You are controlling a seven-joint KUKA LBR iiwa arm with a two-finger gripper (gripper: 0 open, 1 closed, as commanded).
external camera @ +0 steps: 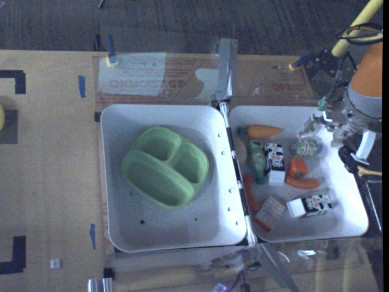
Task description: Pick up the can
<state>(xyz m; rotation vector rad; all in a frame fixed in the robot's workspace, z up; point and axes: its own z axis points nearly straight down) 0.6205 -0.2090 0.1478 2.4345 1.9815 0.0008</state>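
Camera view looked down on two white bins on the table. Left bin held a green divided tray. Right bin held the clutter: carrot, green bottle, two black-and-white cartons, an orange pepper-like piece, a small tan packet.

Can lay on its side in the right bin's upper part, between the carrot and the arm, with the orange piece just below it and a carton to its left.

Gripper sat at the bin's upper right, just above and right of the can, near it but apparently not on it. Couldn't tell from this angle whether it was apart or together; too blurred against the wrist hardware.

Judgement on the step: it was the approach, with no grasp yet. To do it well, the gripper should come down left and slightly forward, centred over the can's body, closing across the round sides rather than along the length. Keep clear of the orange piece below, which could get nudged or caught. A round can lying flat could roll on contact, so descend squarely.
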